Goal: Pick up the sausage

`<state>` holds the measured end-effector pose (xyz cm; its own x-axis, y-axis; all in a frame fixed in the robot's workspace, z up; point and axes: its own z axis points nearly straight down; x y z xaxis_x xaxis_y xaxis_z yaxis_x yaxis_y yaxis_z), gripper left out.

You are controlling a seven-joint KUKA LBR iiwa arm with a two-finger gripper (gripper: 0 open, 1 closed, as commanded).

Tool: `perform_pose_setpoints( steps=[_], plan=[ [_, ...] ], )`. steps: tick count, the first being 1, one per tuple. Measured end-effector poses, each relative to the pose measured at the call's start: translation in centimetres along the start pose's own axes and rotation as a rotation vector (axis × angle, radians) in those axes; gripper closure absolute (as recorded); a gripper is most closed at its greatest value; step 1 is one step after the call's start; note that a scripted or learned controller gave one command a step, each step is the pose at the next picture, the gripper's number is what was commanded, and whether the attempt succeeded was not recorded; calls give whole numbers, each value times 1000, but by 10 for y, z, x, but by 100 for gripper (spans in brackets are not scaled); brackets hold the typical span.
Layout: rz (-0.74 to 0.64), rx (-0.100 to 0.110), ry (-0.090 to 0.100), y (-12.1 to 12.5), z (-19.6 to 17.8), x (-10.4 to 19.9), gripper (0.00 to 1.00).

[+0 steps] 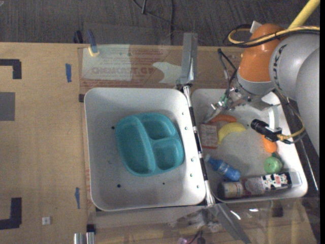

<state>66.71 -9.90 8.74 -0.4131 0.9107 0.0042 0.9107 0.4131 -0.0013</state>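
- Several things are crowded into the right bin (299, 184) around the sausage (222, 119), which is taken to be the reddish-orange piece near that bin's far-left corner, just beside the yellow lemon (231, 130).
- The gripper (226, 103) is seen low over the sausage's far end, but no contact can be confirmed.
- How far apart the fingers stand cannot be told; nothing is seen held between them.
- A miss is judged likely: the sausage lies close to the bin wall and the lemon, so a finger could be blocked.
- The small packet (208, 135), just left of the lemon, could be grabbed or nudged instead.
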Motion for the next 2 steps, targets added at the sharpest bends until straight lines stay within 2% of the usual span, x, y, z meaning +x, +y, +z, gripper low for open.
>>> perform_pose_setpoints(
  steps=[1, 2],
  plan=[
    [2, -11, -10, 2, -13, -3, 100],
    [1, -6, -6, 1, -12, -1, 0]
  ],
)
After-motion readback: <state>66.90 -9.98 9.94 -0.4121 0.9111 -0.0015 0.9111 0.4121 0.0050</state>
